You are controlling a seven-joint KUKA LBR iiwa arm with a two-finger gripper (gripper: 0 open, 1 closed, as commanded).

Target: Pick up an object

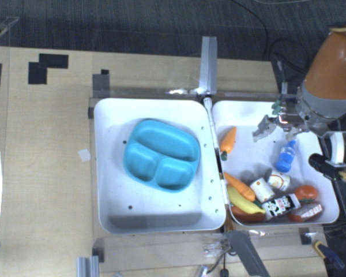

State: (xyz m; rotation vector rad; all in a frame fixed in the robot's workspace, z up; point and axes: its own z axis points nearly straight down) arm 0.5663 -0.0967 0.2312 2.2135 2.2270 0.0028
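Two white bins are seen side by side on the bench. The left bin (109,154) is occupied by a blue divided tray (160,154), set near its middle and slightly tilted.

The right bin (248,111) is loaded mostly along its near edge: a carrot (240,186) and a banana (244,203) lie against the near-left corner, touching each other. Just right of them a small white jar (264,190) and a second small jar with a label (279,182) are seen, then a dark bottle (282,205) lying flat, a tomato-like red item (306,193) and a red packet (307,213) at the near-right corner. A second carrot (228,140) lies apart, by the divider wall on the left side of this bin. A blue bottle (286,157) lies towards the right of the bin, tilted.

The arm is reached in from the right; the orange band (334,62) is seen above the wrist. The gripper (277,123) is positioned over the far right part of the right bin, just beyond the blue bottle's top. Its fingers are spread apart and nothing is seen between them; one fingertip (260,133) is pointed left over bare bin floor.
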